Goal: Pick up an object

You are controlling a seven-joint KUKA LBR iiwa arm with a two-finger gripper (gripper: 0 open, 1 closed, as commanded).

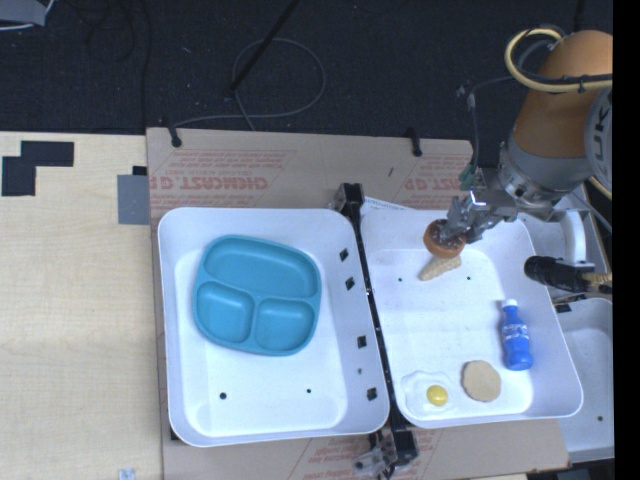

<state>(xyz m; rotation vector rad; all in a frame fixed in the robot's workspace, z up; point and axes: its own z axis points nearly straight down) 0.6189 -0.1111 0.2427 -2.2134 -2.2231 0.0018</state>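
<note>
The grey arm with its orange band (572, 76) is reaching in from the right, its wrist angling down and leftward. Its gripper (462, 220) is hanging low over the far edge of the right bin (560, 388).

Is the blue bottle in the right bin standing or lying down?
Lying down: the blue bottle rests flat on the right bin floor, white cap pointing away from the camera.
</note>
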